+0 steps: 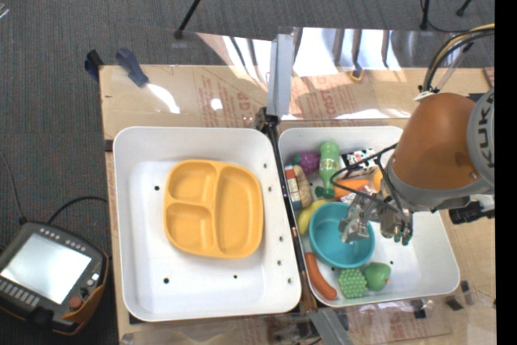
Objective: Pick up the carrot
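Observation:
The carrot [320,277] is a slim orange-red stick lying at the front left of the right bin [440,258], just under the teal bowl [335,242]. My gripper [377,229] hangs over the bowl's right rim, up and to the right of the carrot and apart from it. It stands open with nothing between its fingers. The arm's orange wrist covers part of the bin's back right.
A yellow divided plate [214,208] lies in the left bin [137,166]. Around the bowl crowd a green bumpy fruit [351,283], a green pear [376,276], a yellow banana [307,216], a green bottle [329,157], a purple piece [309,163] and a small box [297,186].

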